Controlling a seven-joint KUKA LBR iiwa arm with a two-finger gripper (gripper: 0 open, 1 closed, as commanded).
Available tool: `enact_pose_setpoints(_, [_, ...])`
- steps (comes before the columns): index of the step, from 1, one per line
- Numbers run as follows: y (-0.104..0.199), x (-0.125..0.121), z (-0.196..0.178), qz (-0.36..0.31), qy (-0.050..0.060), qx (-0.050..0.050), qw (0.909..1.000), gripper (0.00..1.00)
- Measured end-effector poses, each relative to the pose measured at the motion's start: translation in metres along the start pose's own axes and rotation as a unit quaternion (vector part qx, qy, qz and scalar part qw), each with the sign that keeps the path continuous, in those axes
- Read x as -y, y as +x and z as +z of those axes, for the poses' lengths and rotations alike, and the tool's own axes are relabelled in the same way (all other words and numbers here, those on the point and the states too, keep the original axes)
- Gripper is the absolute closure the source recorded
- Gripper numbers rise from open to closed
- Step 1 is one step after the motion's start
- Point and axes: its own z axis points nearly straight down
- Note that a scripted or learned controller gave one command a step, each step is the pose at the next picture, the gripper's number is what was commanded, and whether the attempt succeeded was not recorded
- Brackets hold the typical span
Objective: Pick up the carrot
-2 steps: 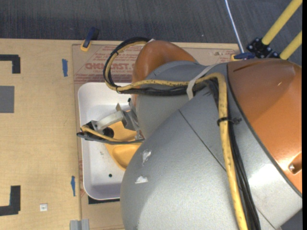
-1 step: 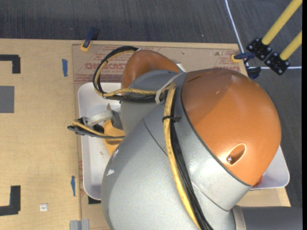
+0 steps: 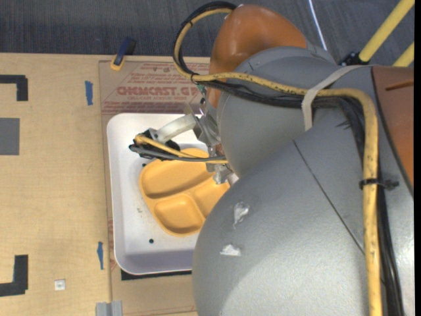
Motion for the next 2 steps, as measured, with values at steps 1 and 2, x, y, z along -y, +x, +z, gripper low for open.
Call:
enact_pose_setpoints(1, [0.022,-0.067,-0.010,-0.032,0.000,0.002,0.9995,1.00])
enact_pose_setpoints(2, [-0.034,-0.034,0.052,0.059,0.000,0.002,0.9982,1.00])
